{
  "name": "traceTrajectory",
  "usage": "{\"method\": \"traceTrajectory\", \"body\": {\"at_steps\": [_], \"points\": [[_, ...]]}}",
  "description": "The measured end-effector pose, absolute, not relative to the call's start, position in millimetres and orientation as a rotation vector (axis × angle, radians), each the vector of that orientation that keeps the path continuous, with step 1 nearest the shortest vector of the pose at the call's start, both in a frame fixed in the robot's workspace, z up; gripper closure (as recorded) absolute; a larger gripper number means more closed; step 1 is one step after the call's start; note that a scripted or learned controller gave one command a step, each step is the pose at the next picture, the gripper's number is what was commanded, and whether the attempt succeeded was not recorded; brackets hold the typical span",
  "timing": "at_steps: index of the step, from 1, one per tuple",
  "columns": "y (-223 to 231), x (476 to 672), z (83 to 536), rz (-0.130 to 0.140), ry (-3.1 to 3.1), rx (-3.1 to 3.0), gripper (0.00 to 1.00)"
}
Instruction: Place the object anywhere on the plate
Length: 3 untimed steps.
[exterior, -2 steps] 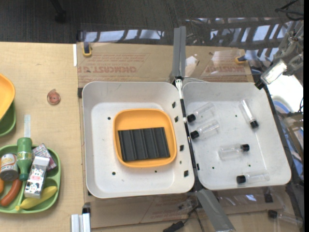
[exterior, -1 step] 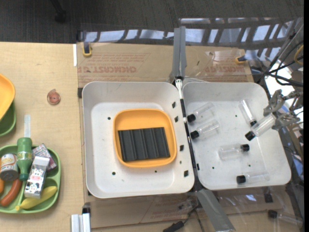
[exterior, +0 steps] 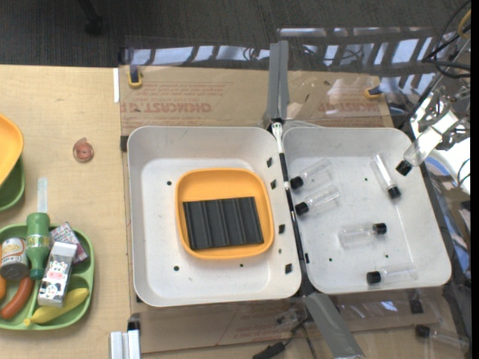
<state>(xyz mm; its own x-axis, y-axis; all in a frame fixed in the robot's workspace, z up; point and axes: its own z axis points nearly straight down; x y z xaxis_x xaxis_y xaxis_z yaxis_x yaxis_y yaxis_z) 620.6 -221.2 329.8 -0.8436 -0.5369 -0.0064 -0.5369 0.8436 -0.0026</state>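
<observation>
Nearest the lens, the left bin (exterior: 150,275) holds the plate (exterior: 223,184): orange, squarish with rounded corners, glossy plastic by its look, a dark ribbed slab (exterior: 223,223) lying on it. No vial rests on the plate, so the task appears unstarted. 5 clear vials with black caps lie loose in the right bin (exterior: 419,268): (exterior: 310,175), (exterior: 317,200), (exterior: 386,176), (exterior: 362,234), (exterior: 389,275). They look smooth, cylindrical and apt to roll. At the right edge the gripper (exterior: 414,155) hangs over the bin's far right corner; grip state cannot be told, nothing seen held.
</observation>
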Motion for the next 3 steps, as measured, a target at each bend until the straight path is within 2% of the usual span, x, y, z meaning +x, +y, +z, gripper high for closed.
{"method": "traceTrajectory", "body": {"at_steps": [1,2,3], "points": [[-222.3,652.5,260.0,0.003,2.903,-1.192,1.0],[-221.4,660.1,442.0,0.0,2.723,-1.554,1.0],[-202.8,542.5,417.7,0.002,2.583,-1.782,1.0]]}}
